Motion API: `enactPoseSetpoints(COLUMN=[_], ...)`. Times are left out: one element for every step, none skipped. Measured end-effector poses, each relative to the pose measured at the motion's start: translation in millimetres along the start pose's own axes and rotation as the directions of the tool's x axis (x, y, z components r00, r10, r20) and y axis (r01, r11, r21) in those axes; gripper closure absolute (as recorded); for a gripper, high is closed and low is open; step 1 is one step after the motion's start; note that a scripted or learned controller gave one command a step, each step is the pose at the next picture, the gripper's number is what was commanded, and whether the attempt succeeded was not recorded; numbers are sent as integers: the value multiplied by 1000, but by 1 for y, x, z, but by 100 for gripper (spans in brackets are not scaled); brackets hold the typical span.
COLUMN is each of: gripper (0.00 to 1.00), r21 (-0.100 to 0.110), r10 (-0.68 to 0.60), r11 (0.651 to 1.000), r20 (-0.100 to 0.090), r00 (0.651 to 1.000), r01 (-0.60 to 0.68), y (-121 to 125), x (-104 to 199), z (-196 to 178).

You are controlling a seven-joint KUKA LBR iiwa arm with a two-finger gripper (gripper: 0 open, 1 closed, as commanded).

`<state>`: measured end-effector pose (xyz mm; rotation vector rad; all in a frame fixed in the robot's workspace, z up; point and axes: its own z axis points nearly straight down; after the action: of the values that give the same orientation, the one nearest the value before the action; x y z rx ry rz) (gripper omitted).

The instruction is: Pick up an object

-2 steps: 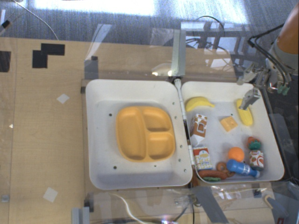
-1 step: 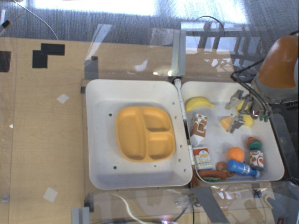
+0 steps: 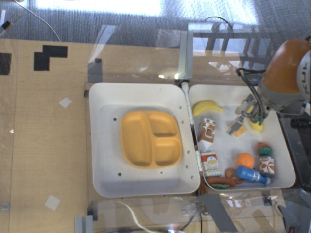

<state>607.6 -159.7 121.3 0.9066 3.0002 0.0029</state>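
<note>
My gripper [image 3: 241, 124] hangs over the upper right part of the right bin [image 3: 286, 178], reaching in from the right under the orange-banded wrist. A small yellow object [image 3: 256, 125] lies right beside it, partly hidden by it. A banana [image 3: 206, 107] lies to its left at the bin's upper left. Below the banana stands a small brown-and-white carton [image 3: 207, 130], and lower down a red-and-white carton [image 3: 210, 164]. An orange ball [image 3: 246, 159], a blue bottle [image 3: 251, 175] and a brown sausage [image 3: 224, 182] lie along the bin's lower edge.
The left bin [image 3: 102, 178] holds a yellow divided plate [image 3: 150, 138]. A metal divider [image 3: 190, 125] separates the two bins. Small red, green and white toys [image 3: 266, 158] sit at the right bin's lower right. Cables [image 3: 250, 84] trail off the wrist.
</note>
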Motion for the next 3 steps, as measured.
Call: enactPoseSetpoints(gripper=[0,0,0], r21=[-3,8,0], r10=[254,15,-162], r11=[967,1000,987], r20=[1,-19,0], r00=[967,1000,987], r01=[-254,-14,162], y=[74,38,53], x=[-12,-43,-27], z=[-1,29,24])
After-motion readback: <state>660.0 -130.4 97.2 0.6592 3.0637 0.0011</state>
